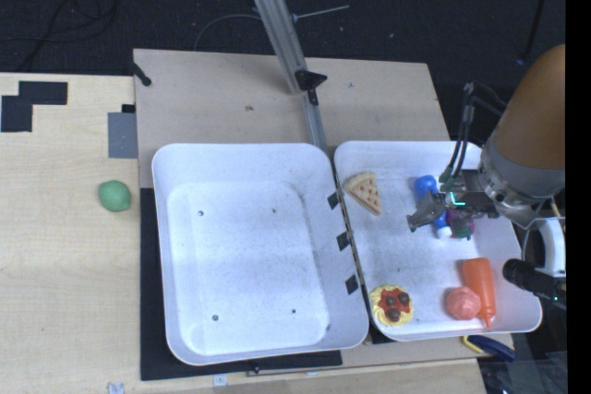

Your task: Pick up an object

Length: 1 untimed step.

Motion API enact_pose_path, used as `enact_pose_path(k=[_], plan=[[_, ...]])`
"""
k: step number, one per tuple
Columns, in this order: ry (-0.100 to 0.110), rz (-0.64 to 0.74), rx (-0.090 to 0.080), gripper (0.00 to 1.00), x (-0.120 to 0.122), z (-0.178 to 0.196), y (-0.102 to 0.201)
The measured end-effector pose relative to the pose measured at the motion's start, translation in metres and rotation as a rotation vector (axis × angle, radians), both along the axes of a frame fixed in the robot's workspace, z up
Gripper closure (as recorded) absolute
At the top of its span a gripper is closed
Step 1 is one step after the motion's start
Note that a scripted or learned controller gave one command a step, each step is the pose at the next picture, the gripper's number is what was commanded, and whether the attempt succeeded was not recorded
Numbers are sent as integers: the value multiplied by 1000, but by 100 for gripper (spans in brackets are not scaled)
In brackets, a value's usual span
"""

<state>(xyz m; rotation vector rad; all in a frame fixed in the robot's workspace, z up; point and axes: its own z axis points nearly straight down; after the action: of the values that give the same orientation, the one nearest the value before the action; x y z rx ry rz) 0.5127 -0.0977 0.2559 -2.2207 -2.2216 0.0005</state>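
My gripper (432,216) hangs low over the middle of the right bin (406,158), reaching in from the right. A small blue object (425,185) lies just behind it, close to the gripper's tip. Another blue and white piece (449,228) shows right under the gripper body, partly hidden. A toy pizza slice (364,193) lies to the left near the bin's inner wall. At the front of the bin sit a small plate of spaghetti (391,304), a pink ball (460,303) and an orange carrot-like toy (479,287).
The left bin (242,163) stands beside the right one, with black clips (342,240) along the shared edge. A green ball (114,196) rests on the bench far left. A metal rail (282,28) slants in from the back.
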Motion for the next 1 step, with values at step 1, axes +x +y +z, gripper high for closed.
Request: enact_pose_path(k=[1], plan=[[0, 0, 0, 0, 0, 0, 0]])
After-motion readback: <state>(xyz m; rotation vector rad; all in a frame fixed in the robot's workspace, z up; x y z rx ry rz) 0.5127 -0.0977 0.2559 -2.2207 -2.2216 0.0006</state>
